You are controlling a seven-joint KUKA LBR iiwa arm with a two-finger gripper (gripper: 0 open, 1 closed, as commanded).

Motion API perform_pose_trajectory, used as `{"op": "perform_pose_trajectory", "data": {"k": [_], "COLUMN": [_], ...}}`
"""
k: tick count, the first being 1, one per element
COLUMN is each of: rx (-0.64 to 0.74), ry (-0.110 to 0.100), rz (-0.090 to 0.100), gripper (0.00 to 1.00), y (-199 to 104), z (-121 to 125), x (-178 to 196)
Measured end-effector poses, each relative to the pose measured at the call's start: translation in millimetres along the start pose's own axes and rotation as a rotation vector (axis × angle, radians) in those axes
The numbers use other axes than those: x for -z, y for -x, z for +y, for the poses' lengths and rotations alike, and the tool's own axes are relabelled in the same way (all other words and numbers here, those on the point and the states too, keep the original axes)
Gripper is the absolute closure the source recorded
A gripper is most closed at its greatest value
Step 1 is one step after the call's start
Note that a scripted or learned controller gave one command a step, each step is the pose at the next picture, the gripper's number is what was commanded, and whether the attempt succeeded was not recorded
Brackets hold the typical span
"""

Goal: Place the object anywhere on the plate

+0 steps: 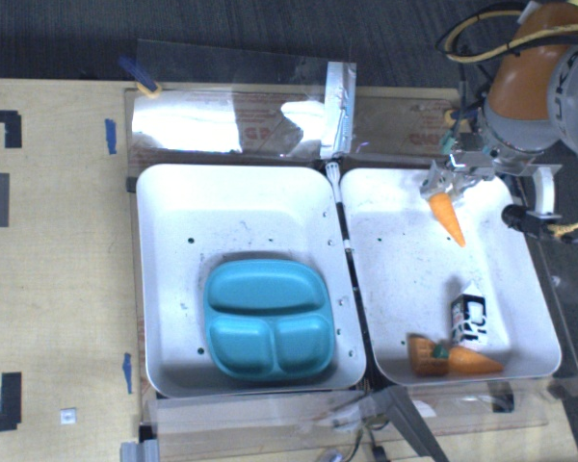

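Above right bin point(530, 287), gripper point(447, 187) clamps one carrot point(448, 217).

Two bins sit side by side on the surface point(48, 287), their inner walls touching along the middle. The left bin point(173, 200) holds a divided plate point(268, 318), lying toward the bin's 6 o'clock edge. In the right bin point(390, 248), a carrot point(447, 217) hangs at about 1 o'clock, its thick end up between the jaws of the gripper point(450, 183), its tip pointing toward 5 o'clock. At the right bin's 5 o'clock corner a small carton point(470, 320) stands, and just below it, at 6 o'clock from it, a second carrot point(455, 359) lies crosswise along the near wall. The arm point(530, 85) comes in from 2 o'clock
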State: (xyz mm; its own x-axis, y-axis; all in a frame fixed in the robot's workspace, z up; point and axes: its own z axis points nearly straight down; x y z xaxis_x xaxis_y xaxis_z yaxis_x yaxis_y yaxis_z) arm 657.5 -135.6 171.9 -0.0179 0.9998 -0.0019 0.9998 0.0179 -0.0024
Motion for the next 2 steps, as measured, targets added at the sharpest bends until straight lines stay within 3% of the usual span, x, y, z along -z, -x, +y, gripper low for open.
{"op": "perform_pose_trajectory", "data": {"k": [1,2], "rx": [0.004,-0.098], "ry": [0.003,-0.001], "rz": [0.003,0.005], "gripper": [1.0,1.0], "y": [-59.0,-161.5], "z": [-81.6,-102.9], "x": [13.1,12.2]}}
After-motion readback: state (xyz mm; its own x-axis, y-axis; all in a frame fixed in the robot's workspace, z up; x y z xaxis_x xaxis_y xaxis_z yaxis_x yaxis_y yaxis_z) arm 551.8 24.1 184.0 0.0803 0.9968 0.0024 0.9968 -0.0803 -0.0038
